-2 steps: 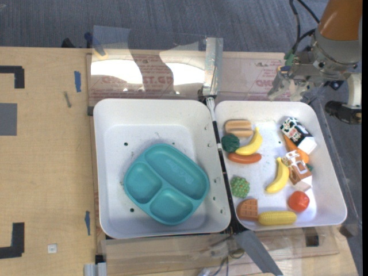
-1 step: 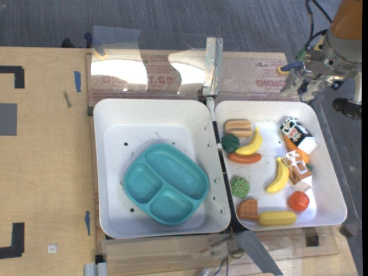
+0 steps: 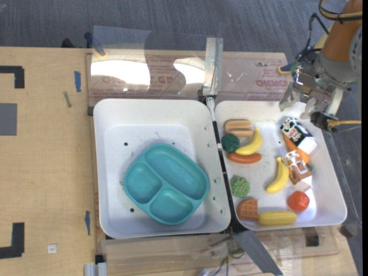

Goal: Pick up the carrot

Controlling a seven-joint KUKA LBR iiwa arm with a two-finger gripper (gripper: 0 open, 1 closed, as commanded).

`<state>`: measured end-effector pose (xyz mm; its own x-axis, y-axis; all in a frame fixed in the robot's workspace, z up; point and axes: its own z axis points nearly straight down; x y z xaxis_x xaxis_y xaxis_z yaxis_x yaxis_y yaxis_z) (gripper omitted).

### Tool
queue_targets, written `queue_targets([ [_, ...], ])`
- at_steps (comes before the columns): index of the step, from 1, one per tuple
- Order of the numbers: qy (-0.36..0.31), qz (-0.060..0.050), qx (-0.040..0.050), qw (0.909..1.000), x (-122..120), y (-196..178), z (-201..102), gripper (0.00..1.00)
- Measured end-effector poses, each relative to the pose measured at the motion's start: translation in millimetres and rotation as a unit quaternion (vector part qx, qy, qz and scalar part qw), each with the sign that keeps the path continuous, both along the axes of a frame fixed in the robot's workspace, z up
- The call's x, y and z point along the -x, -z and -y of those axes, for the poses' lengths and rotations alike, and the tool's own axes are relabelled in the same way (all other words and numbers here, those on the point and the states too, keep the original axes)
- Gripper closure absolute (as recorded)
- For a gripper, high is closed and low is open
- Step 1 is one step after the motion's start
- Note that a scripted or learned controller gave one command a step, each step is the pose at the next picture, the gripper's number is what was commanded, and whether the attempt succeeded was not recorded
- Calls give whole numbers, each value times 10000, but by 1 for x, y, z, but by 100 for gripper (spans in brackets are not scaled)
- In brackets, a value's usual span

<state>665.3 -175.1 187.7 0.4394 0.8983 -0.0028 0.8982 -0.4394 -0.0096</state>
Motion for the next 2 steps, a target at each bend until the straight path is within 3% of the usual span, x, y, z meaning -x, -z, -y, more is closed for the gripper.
queue_targets([
  [1,2785,180,5,9603,68,73,10,100],
  [2,2929,71,-5,9561,63,1,-90,100],
])
